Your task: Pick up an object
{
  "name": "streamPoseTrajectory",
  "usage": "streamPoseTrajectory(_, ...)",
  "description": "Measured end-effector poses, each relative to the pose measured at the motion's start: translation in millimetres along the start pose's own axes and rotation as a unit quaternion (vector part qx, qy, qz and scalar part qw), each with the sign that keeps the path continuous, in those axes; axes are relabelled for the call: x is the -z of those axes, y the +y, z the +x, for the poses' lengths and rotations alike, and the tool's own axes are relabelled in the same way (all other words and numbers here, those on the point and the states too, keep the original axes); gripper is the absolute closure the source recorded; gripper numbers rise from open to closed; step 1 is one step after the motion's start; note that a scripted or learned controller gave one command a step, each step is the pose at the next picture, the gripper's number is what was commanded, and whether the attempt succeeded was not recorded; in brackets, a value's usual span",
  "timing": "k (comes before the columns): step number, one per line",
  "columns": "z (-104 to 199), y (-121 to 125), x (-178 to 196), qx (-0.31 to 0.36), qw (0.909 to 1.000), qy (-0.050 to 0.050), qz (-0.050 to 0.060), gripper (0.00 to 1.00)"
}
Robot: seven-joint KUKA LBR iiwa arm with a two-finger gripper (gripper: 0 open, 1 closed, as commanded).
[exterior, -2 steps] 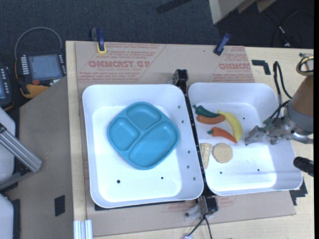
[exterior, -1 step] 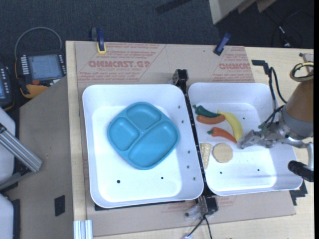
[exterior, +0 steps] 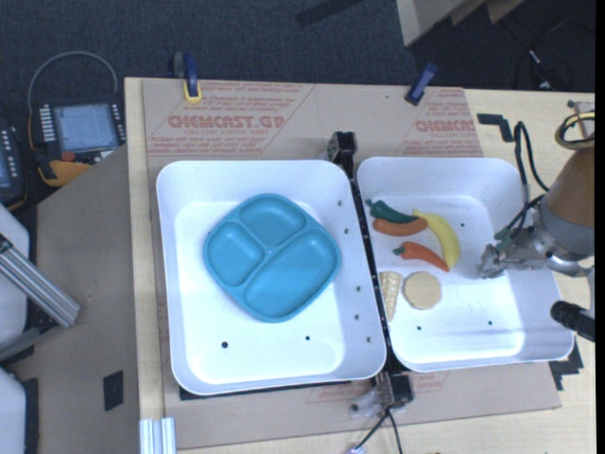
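My gripper (exterior: pixel 493 258) hangs low in the right bin (exterior: pixel 473 348); whether it is wide or narrow I cannot tell. The banana (exterior: pixel 442 237) lies just to its left, long axis running away from me, the carrot (exterior: pixel 421 253) beside it.

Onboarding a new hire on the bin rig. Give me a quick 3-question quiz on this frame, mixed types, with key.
1. True or false: the blue plate lies in the right bin.
2. Multiple choice: which item lies closest to the hand? A) banana B) cracker C) blue plate
3. Fill in: the round cookie sits right beside the ____.

Key:
1. False. It lies in the left bin.
2. A. The hand is in the right bin, just right of the banana.
3. Cracker.
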State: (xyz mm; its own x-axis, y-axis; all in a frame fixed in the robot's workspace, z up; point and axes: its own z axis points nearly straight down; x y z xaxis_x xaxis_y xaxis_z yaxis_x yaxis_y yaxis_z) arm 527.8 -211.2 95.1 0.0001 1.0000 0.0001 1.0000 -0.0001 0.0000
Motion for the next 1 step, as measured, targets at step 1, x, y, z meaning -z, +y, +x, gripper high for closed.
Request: streamPoseTrajectory(1,9.6,-1.3,53.0,0.001,1.0,-0.001,-0.003,1.0)
